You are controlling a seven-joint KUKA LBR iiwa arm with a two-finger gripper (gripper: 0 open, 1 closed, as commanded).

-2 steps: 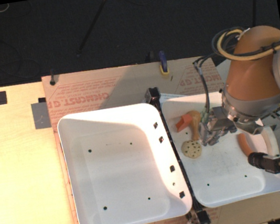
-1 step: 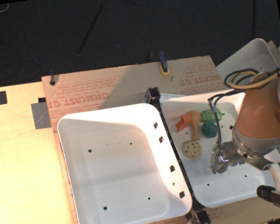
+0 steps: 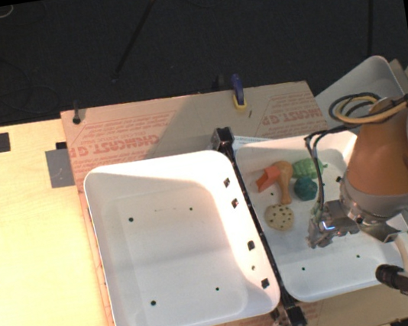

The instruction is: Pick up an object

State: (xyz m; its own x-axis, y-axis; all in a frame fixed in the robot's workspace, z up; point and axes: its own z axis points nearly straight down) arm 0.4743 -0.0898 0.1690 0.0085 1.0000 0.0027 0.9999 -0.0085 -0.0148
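Two bins side by side on the bench

The left bin (image 3: 124,288) adjoins the right bin (image 3: 318,286), where toys (image 3: 289,183) cluster at the back left, with the gripper (image 3: 323,235) just before them.

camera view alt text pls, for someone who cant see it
A grey robot arm with an orange band reaches from the right, its hand low over the right white bin, near a cluster of small toys. The left white bin sits alongside.
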